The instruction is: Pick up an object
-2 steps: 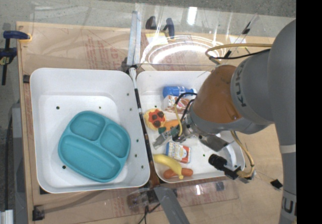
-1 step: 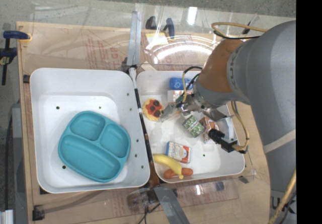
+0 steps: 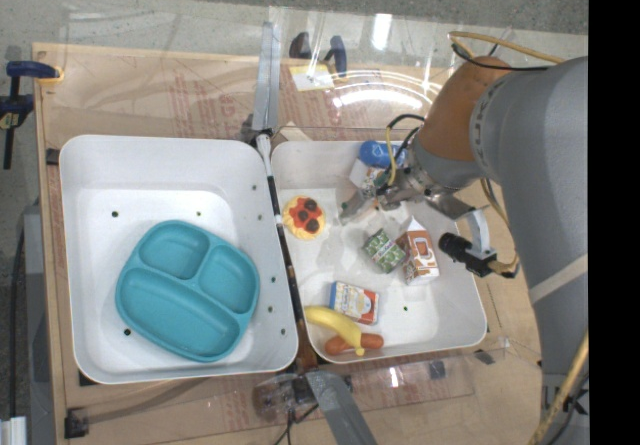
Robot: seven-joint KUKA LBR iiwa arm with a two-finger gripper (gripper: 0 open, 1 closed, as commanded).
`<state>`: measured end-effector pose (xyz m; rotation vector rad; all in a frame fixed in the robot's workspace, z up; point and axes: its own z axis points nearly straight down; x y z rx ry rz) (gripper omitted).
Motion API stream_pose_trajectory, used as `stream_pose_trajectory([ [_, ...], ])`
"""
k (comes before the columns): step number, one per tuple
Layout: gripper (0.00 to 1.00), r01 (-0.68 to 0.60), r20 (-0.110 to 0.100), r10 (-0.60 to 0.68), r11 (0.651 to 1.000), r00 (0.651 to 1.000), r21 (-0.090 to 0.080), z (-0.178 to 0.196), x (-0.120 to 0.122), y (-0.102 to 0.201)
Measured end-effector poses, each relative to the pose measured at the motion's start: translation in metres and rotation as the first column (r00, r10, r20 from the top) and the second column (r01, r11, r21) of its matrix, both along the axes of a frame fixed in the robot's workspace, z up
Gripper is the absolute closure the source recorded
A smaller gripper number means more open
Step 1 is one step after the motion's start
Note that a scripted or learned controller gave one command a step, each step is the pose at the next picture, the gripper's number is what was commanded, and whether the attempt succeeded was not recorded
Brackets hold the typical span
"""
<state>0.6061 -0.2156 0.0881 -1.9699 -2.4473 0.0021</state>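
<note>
My gripper (image 3: pixel 372 195) hangs low in the right bin (image 3: pixel 455 328), I cannot tell its grip, and the green box (image 3: pixel 382 250) at six o'clock looks nearest to grab.

Two bins sit side by side on the desk (image 3: pixel 150 93). The left bin (image 3: pixel 90 158) holds a divided plate (image 3: pixel 187 290) toward its near edge. In the right bin (image 3: pixel 455 318), a round toy (image 3: pixel 304 217) lies by the left wall; a small carton (image 3: pixel 354 302) lies nearer the front, with a banana (image 3: pixel 335 323) and a sausage (image 3: pixel 352 342) touching at the front left corner. Two packets (image 3: pixel 383 250) (image 3: pixel 420 255) lie side by side at centre. The hand (image 3: pixel 372 195) is low over the bin's far part, a cup (image 3: pixel 372 153) behind it.
</note>
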Motion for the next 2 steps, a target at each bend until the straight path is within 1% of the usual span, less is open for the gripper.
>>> stream_pose_trajectory([
  [1,0.0,-0.008,-0.059,0.01,0.999,0.998,0.043,-0.009,0.039,-0.028],
  [2,0.0,-0.32,-0.053,0.322,0.946,0.945,0.042,-0.009,0.034,-0.042],
])
